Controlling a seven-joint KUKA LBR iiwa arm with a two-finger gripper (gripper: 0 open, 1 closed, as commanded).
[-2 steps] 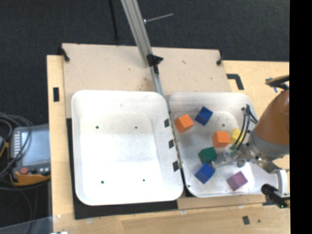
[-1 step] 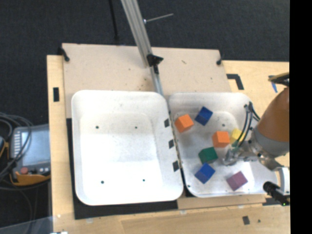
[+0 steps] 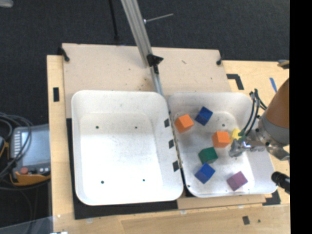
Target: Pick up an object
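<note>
The right bin (image 3: 195, 104) holds several small blocks: an orange one (image 3: 184, 123) at upper left, a blue one (image 3: 204, 115) beside it, another orange one (image 3: 221, 139) in the middle, a green one (image 3: 208, 155), a second blue one (image 3: 204, 172) and a purple one (image 3: 237, 180) near the front. A bit of yellow (image 3: 236, 133) shows right beside the gripper. My gripper (image 3: 236, 149) hangs low over the bin's right side, just right of the middle orange block. The arm's orange band (image 3: 279, 108) sits at the frame's right edge.
The left bin (image 3: 122, 147) lies next to the right one. A slanted aluminium bar (image 3: 139, 28) runs from the top down to the gap between the bins. A grey box with cables (image 3: 24, 150) stands off the bench at the left.
</note>
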